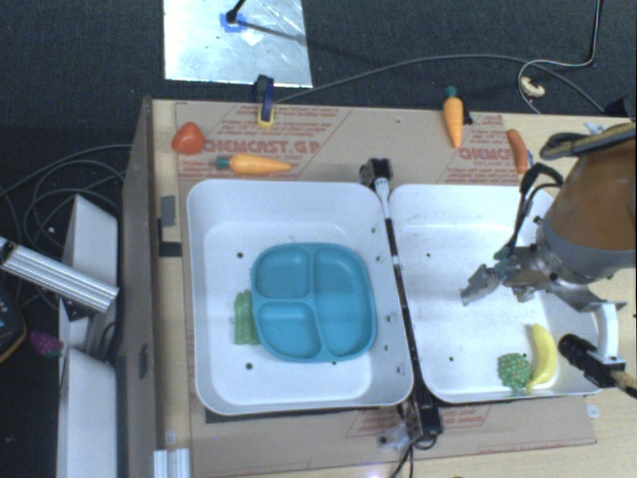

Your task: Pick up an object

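Two bins | gripper [476,287] hung over right bin [438,217], grip unclear | banana [542,355], broccoli [514,369] near-right, apart from it

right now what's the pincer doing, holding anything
Pincer: over the right bin, apart from the banana and the green piece; nothing seen between its fingers; open or shut cannot be told.

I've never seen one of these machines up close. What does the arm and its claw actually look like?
The arm is a rounded grey body with an orange band on top, and a black cable loops along its side. Its gripper is a small grey metal piece with thin fingers, reaching over the right white bin.
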Controlling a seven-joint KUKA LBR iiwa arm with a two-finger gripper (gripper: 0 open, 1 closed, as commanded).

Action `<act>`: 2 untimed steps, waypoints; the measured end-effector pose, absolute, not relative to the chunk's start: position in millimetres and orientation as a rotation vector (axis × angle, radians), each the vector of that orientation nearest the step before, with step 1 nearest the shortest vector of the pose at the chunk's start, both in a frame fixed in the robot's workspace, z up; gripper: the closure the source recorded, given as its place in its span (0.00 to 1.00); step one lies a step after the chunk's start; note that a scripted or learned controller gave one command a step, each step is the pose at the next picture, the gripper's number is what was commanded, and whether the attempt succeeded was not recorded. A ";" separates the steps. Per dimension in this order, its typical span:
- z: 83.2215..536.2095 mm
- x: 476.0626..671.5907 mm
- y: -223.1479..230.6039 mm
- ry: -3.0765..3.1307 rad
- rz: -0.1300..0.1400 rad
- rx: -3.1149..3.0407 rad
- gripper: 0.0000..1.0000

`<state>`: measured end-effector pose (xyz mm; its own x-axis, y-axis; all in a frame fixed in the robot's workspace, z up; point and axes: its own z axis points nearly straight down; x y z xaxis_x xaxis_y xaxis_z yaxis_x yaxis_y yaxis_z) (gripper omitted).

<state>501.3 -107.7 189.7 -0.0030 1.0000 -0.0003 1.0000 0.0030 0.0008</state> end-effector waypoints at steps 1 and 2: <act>170.5 585.7 -143.3 2.225 0.001 2.216 0.00; 84.5 531.8 -103.6 2.224 0.001 2.219 0.00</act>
<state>531.8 -103.6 84.5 -0.0019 1.0000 0.0004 1.0000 0.0019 0.0002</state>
